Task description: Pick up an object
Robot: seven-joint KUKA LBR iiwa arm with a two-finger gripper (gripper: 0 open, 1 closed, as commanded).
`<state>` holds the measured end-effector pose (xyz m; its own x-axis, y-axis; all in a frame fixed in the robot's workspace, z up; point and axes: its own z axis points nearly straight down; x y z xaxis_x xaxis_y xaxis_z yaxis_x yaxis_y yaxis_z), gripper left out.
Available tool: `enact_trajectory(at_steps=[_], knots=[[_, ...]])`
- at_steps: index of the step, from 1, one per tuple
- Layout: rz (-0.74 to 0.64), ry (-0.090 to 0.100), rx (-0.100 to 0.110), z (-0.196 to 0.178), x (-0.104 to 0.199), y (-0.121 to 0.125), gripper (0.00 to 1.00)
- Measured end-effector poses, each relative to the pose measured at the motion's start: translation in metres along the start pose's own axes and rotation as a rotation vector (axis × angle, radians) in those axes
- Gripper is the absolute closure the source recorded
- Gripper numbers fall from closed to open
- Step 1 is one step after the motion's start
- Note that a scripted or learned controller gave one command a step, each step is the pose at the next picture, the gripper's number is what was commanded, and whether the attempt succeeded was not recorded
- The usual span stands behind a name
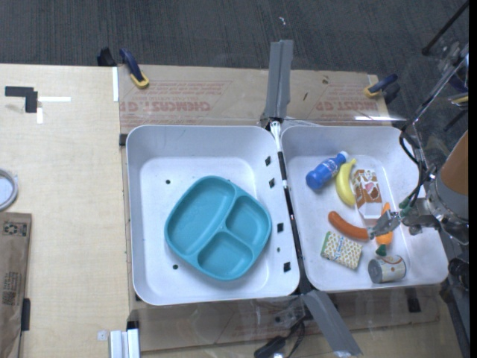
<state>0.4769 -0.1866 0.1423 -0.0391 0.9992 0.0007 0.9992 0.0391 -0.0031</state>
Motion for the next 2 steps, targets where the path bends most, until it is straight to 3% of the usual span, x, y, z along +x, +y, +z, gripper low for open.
enact_trajectory(at_steps=[1, 2], knots=[[-0.016, -0.002, -0.002, -0.172, -0.021, 0.029, 0.0], [-0.104, 0.006, 0.003, 0.025, -0.033, 0.028, 0.0]])
